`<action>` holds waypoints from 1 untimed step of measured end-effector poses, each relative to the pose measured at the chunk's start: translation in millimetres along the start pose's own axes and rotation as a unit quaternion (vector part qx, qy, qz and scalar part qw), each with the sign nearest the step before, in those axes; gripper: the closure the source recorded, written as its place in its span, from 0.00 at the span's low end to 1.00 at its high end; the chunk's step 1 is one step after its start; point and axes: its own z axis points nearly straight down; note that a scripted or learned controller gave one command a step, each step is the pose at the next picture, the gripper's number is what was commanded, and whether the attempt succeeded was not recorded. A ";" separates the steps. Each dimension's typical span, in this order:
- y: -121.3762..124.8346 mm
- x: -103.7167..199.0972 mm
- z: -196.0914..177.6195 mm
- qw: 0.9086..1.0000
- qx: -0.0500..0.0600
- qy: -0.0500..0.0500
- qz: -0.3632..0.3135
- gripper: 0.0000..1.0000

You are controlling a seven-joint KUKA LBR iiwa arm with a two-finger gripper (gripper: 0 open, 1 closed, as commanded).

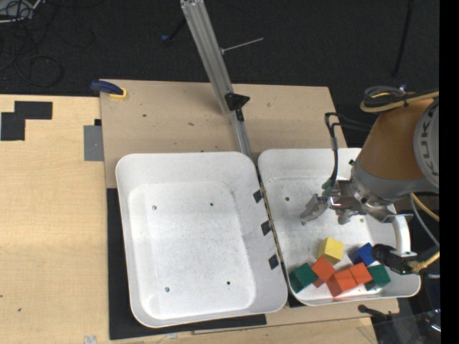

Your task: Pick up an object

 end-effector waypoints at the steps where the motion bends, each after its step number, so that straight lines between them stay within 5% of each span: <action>1: -0.2 -9.3 57.4 1.000 -0.001 0.000 0.000 0.00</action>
